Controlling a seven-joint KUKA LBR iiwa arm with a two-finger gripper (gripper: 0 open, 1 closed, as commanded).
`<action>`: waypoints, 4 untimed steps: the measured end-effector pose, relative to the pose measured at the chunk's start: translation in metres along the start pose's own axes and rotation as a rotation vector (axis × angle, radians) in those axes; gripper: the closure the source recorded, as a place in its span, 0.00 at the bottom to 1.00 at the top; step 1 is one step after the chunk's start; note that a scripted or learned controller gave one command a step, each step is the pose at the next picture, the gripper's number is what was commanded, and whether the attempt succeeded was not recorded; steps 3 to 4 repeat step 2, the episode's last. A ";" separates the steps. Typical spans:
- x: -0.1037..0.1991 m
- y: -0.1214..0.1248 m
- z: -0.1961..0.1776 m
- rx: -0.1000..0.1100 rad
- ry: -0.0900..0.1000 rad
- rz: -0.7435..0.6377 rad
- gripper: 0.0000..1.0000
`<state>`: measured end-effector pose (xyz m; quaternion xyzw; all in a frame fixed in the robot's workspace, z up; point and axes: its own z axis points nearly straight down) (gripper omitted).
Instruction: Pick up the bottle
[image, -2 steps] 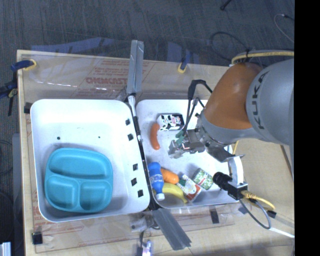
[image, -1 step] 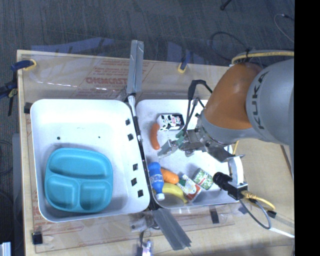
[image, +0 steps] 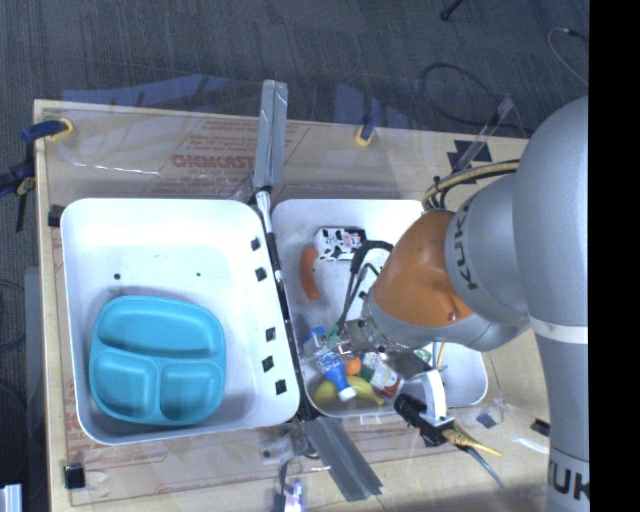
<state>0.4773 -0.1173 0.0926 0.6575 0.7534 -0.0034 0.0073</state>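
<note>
Bottle: a small bottle (image: 333, 374) with an orange body and a white cap lies tilted in the near end of the right bin (image: 470, 385), among a cluster of small items, cap end toward the bin's near wall
Cluster around the bottle: a yellow piece (image: 365, 393) just beside the bottle on its arm side, a blue-and-clear wrapper (image: 320, 341) just beyond it toward the divider, a red and green item (image: 385, 377) close to the gripper
Gripper: the gripper (image: 372, 352) hangs over the cluster, just beside the bottle; whether its fingers are spread or closed cannot be told, and nothing can be seen held
Arm: the grey arm (image: 555, 230) with its orange band (image: 425, 275) covers much of the right bin
Elsewhere in the right bin: an orange sausage-shaped thing (image: 310, 273) lies farther back than the bottle, near the divider; a black-and-white patterned item (image: 340, 241) lies beyond it toward the far wall
Left bin: the left bin (image: 150, 225), across the divider from the bottle, holds a blue compartment tray (image: 157, 357) in its near part
</note>
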 end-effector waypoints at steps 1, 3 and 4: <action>0.002 0.006 -0.014 -0.013 0.000 -0.012 1.00; 0.049 0.104 -0.098 0.009 0.017 -0.006 1.00; 0.049 0.104 -0.098 0.009 0.017 -0.006 1.00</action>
